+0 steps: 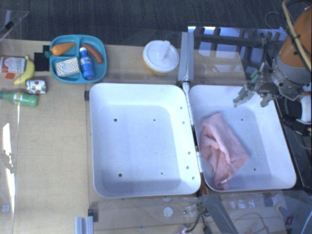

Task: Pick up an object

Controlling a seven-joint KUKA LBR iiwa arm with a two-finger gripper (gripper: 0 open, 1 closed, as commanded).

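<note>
Your pincer (253, 97) sits upper right, fingers spread, pinching nothing; pink cloth (222, 149) lies below-left in the right bin (273, 145), long axis diagonal.

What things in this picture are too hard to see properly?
- Gripper: small and blurry in the camera view, so you can't tell how its fingers stand.
- Arm: cut off by the right edge.
- Pink cloth: crumpled, so its folds hide whatever might be underneath.
- Small can and carton at the left: labels too tiny to read.
- Items below the bins, at the bottom edge: blurred behind clear plastic.
</note>
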